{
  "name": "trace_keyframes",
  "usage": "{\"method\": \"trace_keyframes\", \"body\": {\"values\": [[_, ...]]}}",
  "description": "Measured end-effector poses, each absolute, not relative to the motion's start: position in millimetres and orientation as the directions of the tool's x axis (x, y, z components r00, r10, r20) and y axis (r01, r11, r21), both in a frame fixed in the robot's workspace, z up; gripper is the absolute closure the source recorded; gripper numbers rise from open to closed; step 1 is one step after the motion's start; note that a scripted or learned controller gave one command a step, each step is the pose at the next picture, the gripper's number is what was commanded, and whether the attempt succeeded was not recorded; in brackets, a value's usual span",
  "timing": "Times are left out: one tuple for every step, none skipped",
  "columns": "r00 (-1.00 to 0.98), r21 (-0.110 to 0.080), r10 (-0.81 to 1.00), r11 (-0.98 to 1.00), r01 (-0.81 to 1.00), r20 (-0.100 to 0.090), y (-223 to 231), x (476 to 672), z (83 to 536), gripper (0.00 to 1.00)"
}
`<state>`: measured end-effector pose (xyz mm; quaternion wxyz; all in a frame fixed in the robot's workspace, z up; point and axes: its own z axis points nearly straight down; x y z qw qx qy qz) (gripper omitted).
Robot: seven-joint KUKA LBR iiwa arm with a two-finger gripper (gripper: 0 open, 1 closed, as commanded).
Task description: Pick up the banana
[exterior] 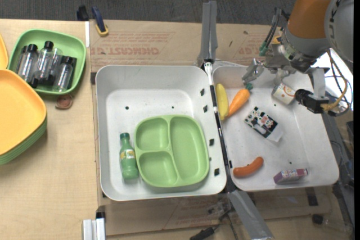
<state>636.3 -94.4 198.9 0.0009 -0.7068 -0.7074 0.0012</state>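
Observation:
The yellow banana [222, 100] lies lengthwise along the left wall of the right bin [315, 137], touching an orange carrot [238, 102] on its right. My gripper [251, 73] hangs over the bin's far left part, just above and right of the carrot's upper end and a short way right of the banana's far tip. It is open and I see nothing between its fingers.
The right bin also holds a black-and-white box [262, 122], a white cup [284, 93] under the wrist, a sausage [248, 166] and a purple packet [291, 175]. The left bin [112, 93] bears a green divided tray [171, 150] and a green bottle [128, 156].

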Motion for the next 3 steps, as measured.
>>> {"method": "trace_keyframes", "body": {"values": [[-0.001, -0.004, 1.000, 0.001, 1.000, -0.001, -95, 636.3, 207, 1.00], [0.291, -0.002, 0.957, -0.291, 0.957, -0.002, -123, 620.9, 248, 1.00], [0.405, -0.001, 0.914, -0.405, 0.914, -0.002, -174, 594.4, 273, 1.00]]}}
